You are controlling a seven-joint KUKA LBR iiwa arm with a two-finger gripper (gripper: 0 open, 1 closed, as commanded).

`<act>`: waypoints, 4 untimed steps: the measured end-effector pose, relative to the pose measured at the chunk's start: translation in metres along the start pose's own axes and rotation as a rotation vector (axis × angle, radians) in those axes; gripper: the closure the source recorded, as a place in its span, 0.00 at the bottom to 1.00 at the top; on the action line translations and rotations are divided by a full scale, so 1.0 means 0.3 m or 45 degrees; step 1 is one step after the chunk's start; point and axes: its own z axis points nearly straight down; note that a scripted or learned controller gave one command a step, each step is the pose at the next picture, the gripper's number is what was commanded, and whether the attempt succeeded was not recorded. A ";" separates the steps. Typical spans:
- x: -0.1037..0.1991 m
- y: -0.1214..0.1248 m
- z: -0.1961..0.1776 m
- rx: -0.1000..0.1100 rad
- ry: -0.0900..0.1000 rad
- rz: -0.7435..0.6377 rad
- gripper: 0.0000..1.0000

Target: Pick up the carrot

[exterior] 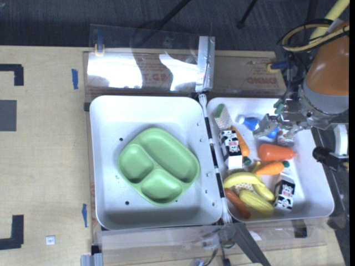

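Green tray, white bins, orange carrot, yellow bananas, b/w cartons.

A light wooden bench bears two white bins set side by side.

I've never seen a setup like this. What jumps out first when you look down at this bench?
The big green divided plate sits alone in the left bin. The right bin is crowded with toy food: a yellow banana, an orange carrot and small cow-patterned cartons. Above that pile, at the bin's far right, hangs the grey arm's gripper, under its orange band.
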 end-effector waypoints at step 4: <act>-0.382 0.314 0.117 -0.009 -0.007 -1.046 0.00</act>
